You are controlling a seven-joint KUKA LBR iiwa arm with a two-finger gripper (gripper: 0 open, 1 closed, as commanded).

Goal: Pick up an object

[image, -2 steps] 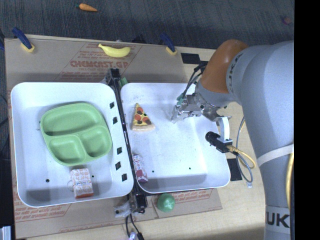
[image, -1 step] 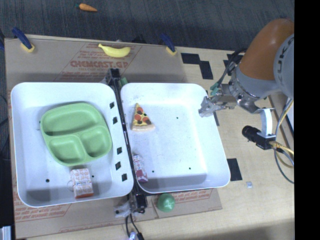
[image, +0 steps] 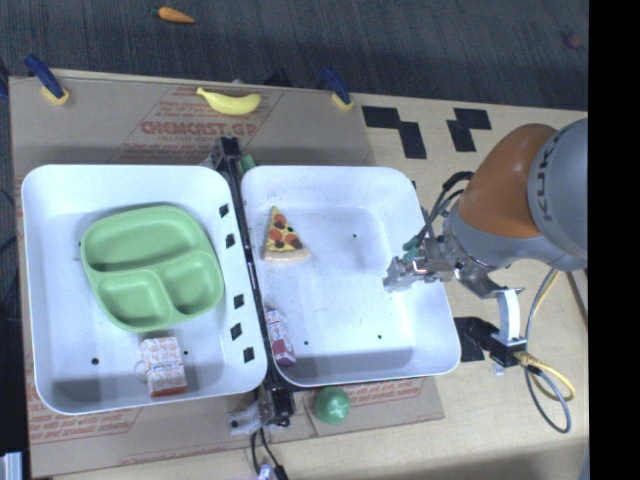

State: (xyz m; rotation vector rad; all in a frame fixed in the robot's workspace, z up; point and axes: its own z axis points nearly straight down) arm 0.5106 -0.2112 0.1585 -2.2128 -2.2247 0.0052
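At the near edge of the desk [image: 400, 118], a green ball [image: 332, 404] sits on the cardboard just outside the right bin [image: 345, 353]. Just inside that bin's near left corner, a small red-and-white packet [image: 277, 336] leans against the wall that divides the two bins. Across that wall, in the left bin [image: 50, 298], a small carton [image: 163, 365] lies near the front, and behind it a green divided tray [image: 152, 265] fills the middle of the bin.

Further in, the hand [image: 402, 274] hangs over the right side of the right bin, close to its right wall, with the grey arm and orange band [image: 505, 193] reaching in from the right. Whether its fingers are apart or together cannot be told; nothing is seen between them. A toy pizza slice [image: 283, 236] lies in the far left part of the right bin, well apart from the hand.

Beyond the bins, a yellow banana [image: 229, 100] rests on the cardboard. Blue clamps [image: 46, 80] grip the far edge. Farthest off, a small orange object [image: 176, 14] lies on the dark floor.
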